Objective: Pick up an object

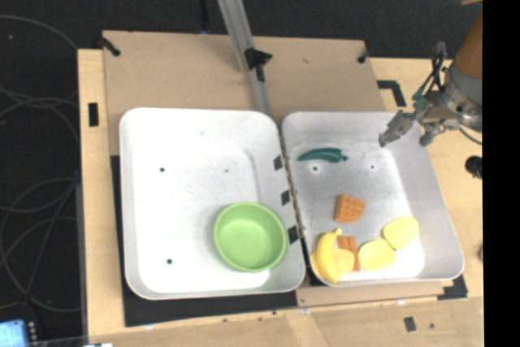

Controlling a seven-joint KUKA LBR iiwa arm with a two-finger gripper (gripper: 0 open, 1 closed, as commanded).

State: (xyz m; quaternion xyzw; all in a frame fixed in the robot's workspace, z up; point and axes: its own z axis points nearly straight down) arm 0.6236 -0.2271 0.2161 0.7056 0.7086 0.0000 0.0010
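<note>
Gripper (411,128) hung over the upper right edge of the right bin (370,136), its two fingers spread apart and holding nothing. Possible targets lay in that bin: a green pepper (322,155) near the top left, an orange waffle (349,209) in the middle, and yellow pieces (370,249) crowded at the lower edge. A green bowl (250,236) sat in the left bin (162,142). For a good pick, I judged the waffle best, because it lay apart from the others; the fingers should come straight down on both sides of it and close only when low enough.
</note>
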